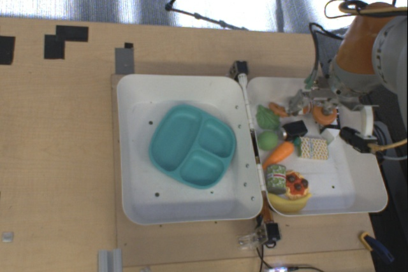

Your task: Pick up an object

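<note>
— So, what is lying nearest the front of the right bin (357, 194)?

— A banana (288, 203) is sitting along the near wall, with a pizza slice (296, 184) touching it and a small green can (276, 176) just beside that. Behind them an orange carrot (278, 153) is lying at a slant, next to a patterned little box (313, 148).

— And which looks easiest to lift?

— I am judging the carrot: it is probably a light, stiff plastic toy, smooth and a bit slippery, so closing across its thick middle should be safer than pinching the tapered tip. The banana is pressing against the wall, leaving little room for a finger.

— Farther back?

— Two green pieces (268, 127) are sitting by the dividing wall, and something orange (324, 114) is lying right under the tool (310, 103).

— Is the tool holding anything?

— It is hanging low over the far part of that bin; whether its fingers are wide or narrow I cannot tell, and nothing is visibly between them.

— The left bin (137, 137)?

— A teal divided plate (193, 145) is resting in it, on the desk (57, 156).
</note>
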{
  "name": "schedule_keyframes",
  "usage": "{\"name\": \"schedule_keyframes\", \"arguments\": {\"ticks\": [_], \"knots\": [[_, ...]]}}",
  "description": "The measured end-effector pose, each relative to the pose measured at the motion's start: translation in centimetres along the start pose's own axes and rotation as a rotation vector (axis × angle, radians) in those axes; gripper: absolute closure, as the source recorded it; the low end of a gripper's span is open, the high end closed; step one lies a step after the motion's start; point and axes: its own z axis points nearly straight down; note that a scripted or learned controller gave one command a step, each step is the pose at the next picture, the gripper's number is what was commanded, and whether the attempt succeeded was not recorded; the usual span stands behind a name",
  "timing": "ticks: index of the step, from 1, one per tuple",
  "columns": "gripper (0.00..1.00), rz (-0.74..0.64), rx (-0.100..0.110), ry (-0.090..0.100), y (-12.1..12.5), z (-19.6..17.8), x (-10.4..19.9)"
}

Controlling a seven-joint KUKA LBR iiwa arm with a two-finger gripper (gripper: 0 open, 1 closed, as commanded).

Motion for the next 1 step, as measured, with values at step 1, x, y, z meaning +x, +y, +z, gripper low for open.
{"name": "schedule_keyframes", "arguments": {"ticks": [1], "knots": [[0.0,0.0,-0.001,0.0,0.02,0.06,0.02]]}}
